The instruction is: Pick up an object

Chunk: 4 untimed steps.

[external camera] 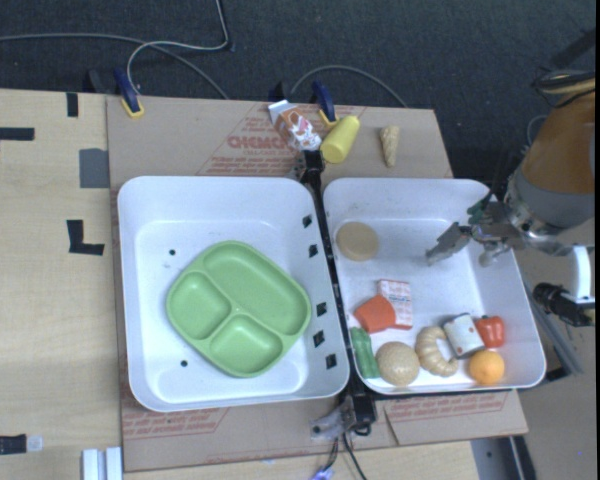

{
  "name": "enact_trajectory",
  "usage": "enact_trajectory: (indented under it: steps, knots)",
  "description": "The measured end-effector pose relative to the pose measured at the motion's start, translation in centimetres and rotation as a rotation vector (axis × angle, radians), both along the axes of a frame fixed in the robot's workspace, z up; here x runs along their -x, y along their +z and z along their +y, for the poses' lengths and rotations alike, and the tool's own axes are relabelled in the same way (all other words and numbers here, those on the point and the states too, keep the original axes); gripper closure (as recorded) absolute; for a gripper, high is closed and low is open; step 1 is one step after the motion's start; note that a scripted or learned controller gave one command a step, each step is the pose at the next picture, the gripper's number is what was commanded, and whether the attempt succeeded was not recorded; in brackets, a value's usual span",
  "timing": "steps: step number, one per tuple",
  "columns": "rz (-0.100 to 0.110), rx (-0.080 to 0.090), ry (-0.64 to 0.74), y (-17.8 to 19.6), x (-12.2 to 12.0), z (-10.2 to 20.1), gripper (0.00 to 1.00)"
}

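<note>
My gripper [459, 252] hangs over the right part of the right bin [420, 193], open, with nothing between its fingers [442, 246]. To its left a tan round disc [358, 240] lies on the bin floor. Nearer the front lie a white and red packet [396, 299], an orange-red piece [375, 314], a green item [362, 351], a tan bun [398, 362], a croissant-shaped piece [435, 349], a small white can [462, 334], a red pepper [492, 329] and an orange [488, 368]. All lie below and in front of the gripper.
The left bin [145, 208] holds a green divided plate [238, 308]. Behind the bins, on the cardboard, lie a yellow bottle [340, 138], a small snack packet [294, 124] and a tan cone [389, 144]. Blue clamps [130, 98] and cables sit at the back edge.
</note>
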State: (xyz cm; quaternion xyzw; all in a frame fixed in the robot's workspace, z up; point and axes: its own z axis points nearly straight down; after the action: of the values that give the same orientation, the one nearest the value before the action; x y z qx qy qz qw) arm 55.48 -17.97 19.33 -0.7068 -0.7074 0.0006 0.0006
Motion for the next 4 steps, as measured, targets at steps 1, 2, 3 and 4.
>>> enact_trajectory:
  steps: [1,2,3,4]
  knots:
    - [0.001,-0.001,0.001,-5.6,-4.0,5.8,0.00]
    - [-0.001,-0.001,0.000,-10.8,3.4,8.4,0.00]
    - [-0.007,0.001,0.000,-10.7,6.9,8.3,0.00]
    - [-0.001,0.000,-0.001,-10.8,5.5,8.5,0.00]
